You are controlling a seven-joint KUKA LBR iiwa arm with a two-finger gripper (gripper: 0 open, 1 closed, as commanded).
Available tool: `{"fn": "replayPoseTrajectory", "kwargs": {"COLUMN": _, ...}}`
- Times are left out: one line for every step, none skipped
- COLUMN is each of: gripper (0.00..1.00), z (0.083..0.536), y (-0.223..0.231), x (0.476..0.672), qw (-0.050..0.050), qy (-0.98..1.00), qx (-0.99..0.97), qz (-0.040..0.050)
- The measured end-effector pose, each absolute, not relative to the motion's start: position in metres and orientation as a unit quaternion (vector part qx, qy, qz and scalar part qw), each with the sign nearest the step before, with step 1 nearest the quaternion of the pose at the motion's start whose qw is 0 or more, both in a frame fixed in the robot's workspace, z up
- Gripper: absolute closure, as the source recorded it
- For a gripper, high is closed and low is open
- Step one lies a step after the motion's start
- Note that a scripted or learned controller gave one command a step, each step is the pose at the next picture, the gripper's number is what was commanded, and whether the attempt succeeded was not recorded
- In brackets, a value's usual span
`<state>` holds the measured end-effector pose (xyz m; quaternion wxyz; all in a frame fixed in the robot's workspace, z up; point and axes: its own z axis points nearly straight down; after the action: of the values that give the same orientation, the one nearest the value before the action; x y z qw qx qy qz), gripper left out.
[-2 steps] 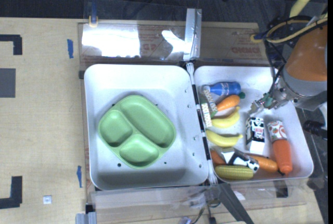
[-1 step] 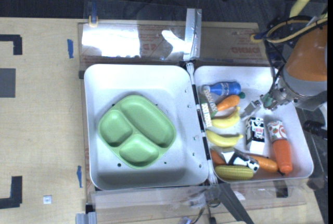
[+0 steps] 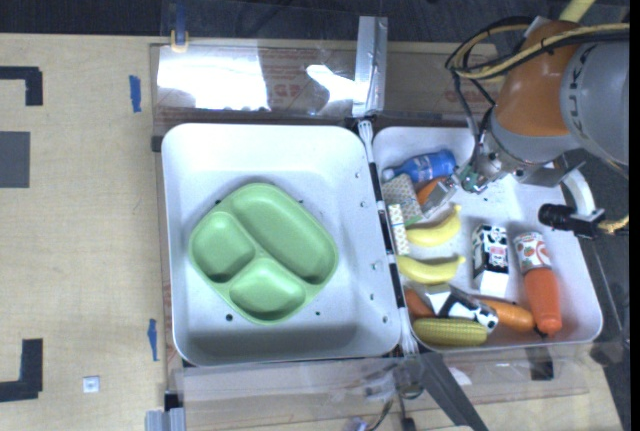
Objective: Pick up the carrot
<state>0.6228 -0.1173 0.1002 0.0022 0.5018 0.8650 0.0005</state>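
Note:
The carrot (image 3: 508, 316) is an orange tapered piece lying along the front of the right bin (image 3: 585, 324), just behind a yellow corn cob (image 3: 450, 330). A small black and white item covers its left end. My gripper (image 3: 469, 179) hangs over the back of the same bin, under the orange wrist band (image 3: 535, 99). It sits beside a blue bottle (image 3: 425, 165) and a small orange item (image 3: 433, 191), well behind the carrot. Nothing can be seen held in it.
The right bin also holds two bananas (image 3: 432, 234), a cow-patterned carton (image 3: 490, 249) and an orange bottle (image 3: 541, 294). A green divided plate (image 3: 262, 249) lies in the left bin (image 3: 190, 159). A cable and a white fitting (image 3: 575, 204) hang by the arm.

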Motion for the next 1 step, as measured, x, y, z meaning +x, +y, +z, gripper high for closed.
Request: {"fn": "replayPoseTrajectory", "kwargs": {"gripper": 0.00, "z": 0.0878, "y": -0.0981, "x": 0.5600, "qw": 0.004, "qy": 0.932, "qx": 0.363, "qz": 0.0016}}
